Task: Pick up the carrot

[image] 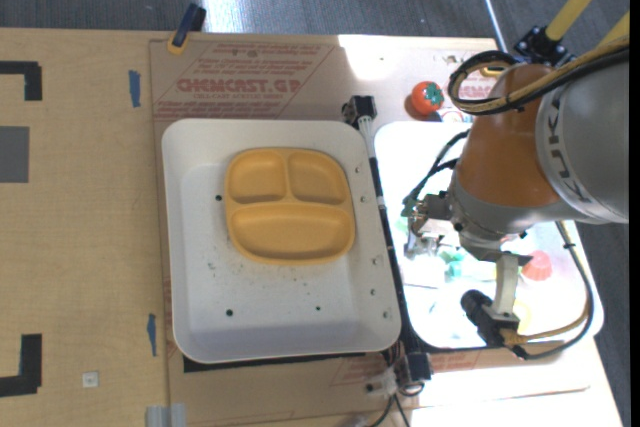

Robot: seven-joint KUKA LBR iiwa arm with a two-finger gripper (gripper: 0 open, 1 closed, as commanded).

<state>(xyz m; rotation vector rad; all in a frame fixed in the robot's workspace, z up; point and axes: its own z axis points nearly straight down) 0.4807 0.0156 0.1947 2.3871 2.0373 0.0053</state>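
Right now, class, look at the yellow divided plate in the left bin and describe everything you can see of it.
The yellow divided plate is a rounded rectangle in mustard yellow, matte like moulded plastic. Raised ridges split it into three compartments: two smaller ones along the far side and one wide one along the near side. Nothing lies in any of them. It sits flat on the floor of the left bin, a little toward the far half, apart from the walls. The arm works over the other bin, well away from it.

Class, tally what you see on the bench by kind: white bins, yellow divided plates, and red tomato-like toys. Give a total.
White bins: 2 (left, right)
Yellow divided plates: 1
Red tomato-like toys: 1
Total: 4
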